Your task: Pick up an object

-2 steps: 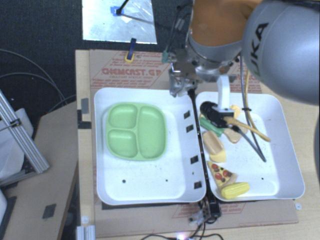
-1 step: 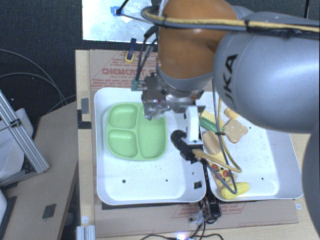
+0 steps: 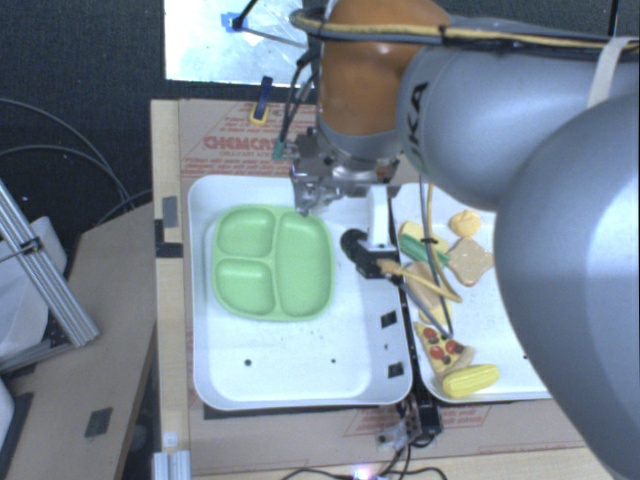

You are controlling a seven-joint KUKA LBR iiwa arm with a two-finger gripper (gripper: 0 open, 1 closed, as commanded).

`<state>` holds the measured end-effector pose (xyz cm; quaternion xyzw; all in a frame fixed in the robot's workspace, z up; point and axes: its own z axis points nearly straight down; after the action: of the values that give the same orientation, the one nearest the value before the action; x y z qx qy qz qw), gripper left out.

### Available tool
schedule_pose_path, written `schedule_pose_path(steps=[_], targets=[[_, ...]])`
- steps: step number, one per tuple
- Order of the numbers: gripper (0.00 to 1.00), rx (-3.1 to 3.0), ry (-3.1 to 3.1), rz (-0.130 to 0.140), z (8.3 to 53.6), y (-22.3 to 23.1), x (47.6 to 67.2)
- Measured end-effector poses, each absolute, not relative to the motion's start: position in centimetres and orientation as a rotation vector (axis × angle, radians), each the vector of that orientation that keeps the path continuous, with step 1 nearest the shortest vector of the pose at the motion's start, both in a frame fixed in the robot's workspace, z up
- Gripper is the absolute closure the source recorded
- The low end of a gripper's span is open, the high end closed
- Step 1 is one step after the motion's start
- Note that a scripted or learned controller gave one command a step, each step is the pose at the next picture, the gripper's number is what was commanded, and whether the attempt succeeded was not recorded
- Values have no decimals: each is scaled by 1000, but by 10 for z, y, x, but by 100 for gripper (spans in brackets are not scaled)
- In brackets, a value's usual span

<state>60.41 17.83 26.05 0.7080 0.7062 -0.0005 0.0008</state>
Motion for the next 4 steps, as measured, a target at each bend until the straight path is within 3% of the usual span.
schedule_pose_path(steps=[1,2,3,4], targets=[[100,2215,2232,-2,209,238,602],[100,2219,2228,-6,214,234,538],[100,2219,2227,-2,219,234,505],[100,2217,2212,30,400,195,535]])
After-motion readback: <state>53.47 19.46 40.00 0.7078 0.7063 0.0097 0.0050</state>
